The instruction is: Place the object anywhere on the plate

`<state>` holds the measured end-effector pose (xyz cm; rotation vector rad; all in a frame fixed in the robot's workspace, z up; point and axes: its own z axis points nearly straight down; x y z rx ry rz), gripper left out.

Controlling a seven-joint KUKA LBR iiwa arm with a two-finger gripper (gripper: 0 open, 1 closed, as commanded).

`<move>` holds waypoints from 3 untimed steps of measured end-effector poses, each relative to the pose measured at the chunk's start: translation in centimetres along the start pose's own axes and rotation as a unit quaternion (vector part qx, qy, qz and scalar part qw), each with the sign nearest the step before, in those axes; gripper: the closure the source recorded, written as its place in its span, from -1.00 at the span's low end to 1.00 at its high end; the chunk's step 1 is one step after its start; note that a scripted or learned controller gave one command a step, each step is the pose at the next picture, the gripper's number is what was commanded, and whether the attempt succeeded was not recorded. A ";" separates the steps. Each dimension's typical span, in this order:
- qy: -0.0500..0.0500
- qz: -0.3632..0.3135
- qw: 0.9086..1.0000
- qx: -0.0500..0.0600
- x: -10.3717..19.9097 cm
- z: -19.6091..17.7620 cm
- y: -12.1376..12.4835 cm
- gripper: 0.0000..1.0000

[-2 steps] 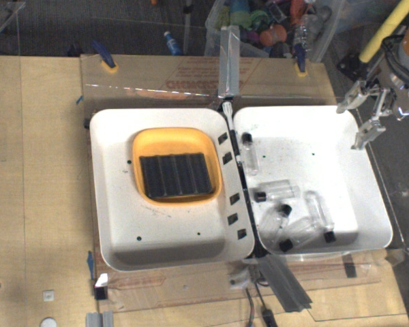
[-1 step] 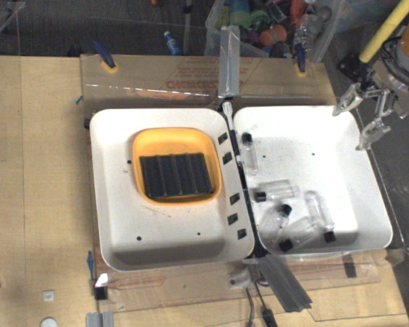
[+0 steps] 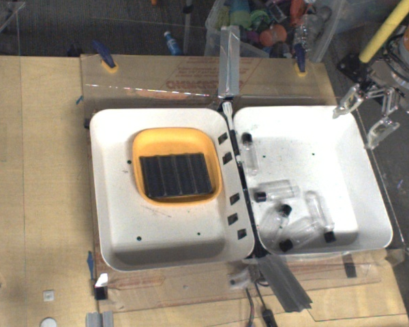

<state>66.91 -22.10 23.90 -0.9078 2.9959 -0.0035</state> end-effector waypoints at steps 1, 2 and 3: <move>0.000 -0.125 0.992 -0.001 0.0 0.0 0.0 -1.00; 0.000 -0.264 0.965 -0.002 -0.2 -0.3 0.4 -1.00; 0.001 -0.353 0.936 -0.004 -0.1 0.9 0.3 -1.00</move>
